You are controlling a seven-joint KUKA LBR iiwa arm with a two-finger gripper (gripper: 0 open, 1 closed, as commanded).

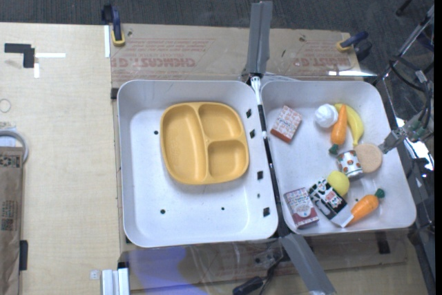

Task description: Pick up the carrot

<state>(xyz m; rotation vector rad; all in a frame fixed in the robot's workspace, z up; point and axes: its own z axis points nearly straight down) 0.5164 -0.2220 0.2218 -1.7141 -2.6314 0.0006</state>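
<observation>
A yellow plate (204,143) with three parts sits in the left bin (138,217). In the right bin (387,107), a banana (354,122) and a white ball (325,115) lie near the far edge. A lemon (338,182) and a small can (350,164) sit near the middle. A red box (286,124) lies by the left wall.

Pretty even overhead light, soft shadows, slight glare on the white bins (131,148), everything a bit soft and low-res, edges dimmer.

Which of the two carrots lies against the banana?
The upper carrot in the right bin, lying along the banana beside the white ball. The other carrot lies near the bin's lower right corner.
</observation>
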